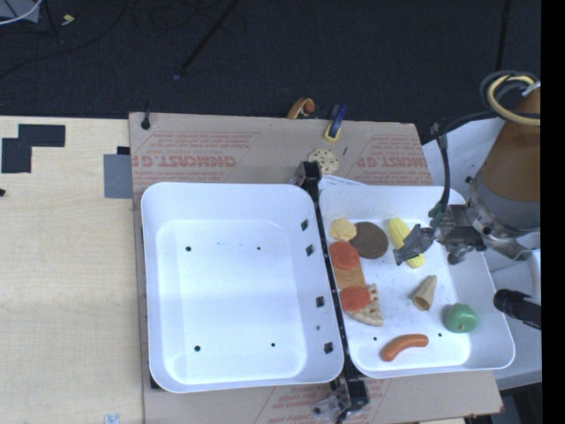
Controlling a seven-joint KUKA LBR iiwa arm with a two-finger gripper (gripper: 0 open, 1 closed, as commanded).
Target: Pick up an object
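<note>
From the camera view above the bench point(62, 237), two white bins sit side by side on a cardboard sheet. The left bin point(229, 290) has only bare floor showing. The right bin point(481, 360) holds the toy food: a yellow round piece point(342, 230), a brown disc point(371, 240), a red round piece point(343, 256), a pizza slice point(365, 304), a yellow corn-like piece point(400, 231), an ice-cream cone point(425, 291), a green apple point(459, 318) and an orange sausage point(404, 347).

The arm reaches in from the right, and its gripper point(415, 247) hangs low over the upper middle of the right bin, just beside the corn-like piece and perhaps touching it. The fingers are dark and seen at a slant; I cannot tell whether they are apart or together, and nothing is plainly caught between them.

As I judge it, the pick is not yet done: every item lies on the bin floor. Closing on a piece and lifting it are still to come.
</note>
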